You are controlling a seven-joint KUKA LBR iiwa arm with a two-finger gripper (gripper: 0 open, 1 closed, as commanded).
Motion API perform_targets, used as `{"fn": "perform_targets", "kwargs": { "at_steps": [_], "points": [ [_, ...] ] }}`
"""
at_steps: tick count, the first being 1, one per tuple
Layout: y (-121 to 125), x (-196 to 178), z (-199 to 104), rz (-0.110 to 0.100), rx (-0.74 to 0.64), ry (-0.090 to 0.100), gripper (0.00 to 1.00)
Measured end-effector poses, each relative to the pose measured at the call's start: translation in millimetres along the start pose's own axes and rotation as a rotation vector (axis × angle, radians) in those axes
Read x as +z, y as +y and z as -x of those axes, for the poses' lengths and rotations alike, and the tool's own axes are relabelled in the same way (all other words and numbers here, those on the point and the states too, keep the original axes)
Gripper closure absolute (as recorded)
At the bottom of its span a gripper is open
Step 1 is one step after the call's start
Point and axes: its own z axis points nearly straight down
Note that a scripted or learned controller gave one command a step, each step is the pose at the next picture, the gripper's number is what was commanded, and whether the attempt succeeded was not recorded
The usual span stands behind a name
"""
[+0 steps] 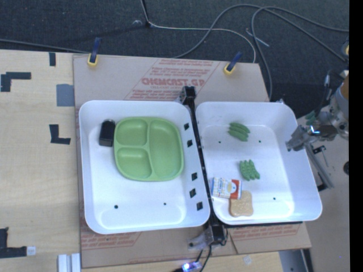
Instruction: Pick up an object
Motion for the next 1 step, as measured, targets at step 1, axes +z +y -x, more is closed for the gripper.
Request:
{"fn": "perform_targets", "kwargs": {
  "at_steps": [1],
  "points": [
    [16.3, -4.3, -54.9, -0.005, -0.006, 0.004, 1.0]
  ]
}}
